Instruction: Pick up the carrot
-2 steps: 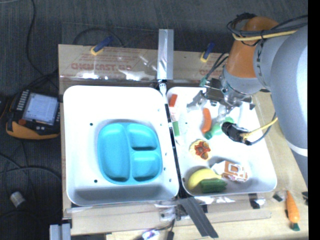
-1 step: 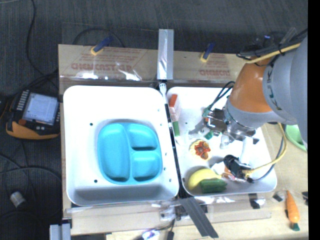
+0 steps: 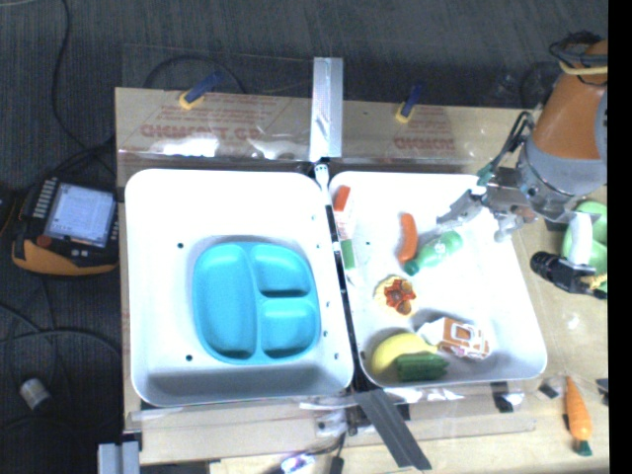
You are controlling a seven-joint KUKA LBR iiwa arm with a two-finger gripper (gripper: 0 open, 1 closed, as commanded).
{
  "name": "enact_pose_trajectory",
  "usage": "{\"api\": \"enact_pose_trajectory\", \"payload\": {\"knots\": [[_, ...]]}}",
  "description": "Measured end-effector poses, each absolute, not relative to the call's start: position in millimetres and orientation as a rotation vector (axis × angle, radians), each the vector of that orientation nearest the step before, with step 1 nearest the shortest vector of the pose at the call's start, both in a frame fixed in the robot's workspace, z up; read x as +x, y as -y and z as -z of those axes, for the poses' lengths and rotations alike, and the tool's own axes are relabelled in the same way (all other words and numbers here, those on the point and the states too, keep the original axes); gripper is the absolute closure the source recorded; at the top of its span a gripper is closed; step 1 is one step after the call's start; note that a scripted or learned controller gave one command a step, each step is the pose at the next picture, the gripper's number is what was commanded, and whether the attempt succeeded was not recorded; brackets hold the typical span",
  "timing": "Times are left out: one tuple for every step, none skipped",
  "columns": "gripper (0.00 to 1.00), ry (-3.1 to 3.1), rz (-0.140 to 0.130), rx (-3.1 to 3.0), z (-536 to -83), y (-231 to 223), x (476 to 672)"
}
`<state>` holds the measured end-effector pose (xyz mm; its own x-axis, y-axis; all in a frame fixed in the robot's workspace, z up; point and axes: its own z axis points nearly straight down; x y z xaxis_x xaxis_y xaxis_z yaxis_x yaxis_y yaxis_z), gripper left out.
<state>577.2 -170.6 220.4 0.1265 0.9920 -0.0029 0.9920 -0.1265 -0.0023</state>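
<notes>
An orange carrot (image 3: 406, 237) lies in the upper middle of the right bin (image 3: 513, 294), next to a green bottle (image 3: 437, 250). My gripper (image 3: 481, 217) hangs over the bin's upper right part, to the right of the carrot and apart from it. Its fingers (image 3: 456, 210) are spread open with nothing between them. A second orange, carrot-like piece with a green tip (image 3: 578, 418) lies outside the bins on the bench at the lower right.
The right bin also holds a yellow banana (image 3: 388, 349), a dark green piece (image 3: 423, 366), a white and orange box (image 3: 462, 337), a small red-orange item (image 3: 397, 294) and small pieces by the left wall (image 3: 343, 201). A blue divided tray (image 3: 257, 299) sits in the left bin (image 3: 158, 225).
</notes>
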Motion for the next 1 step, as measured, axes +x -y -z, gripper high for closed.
{"api": "enact_pose_trajectory", "payload": {"knots": [[0.0, -2.082, 0.006, 2.355, -169.9, 122.5, 572.4]]}}
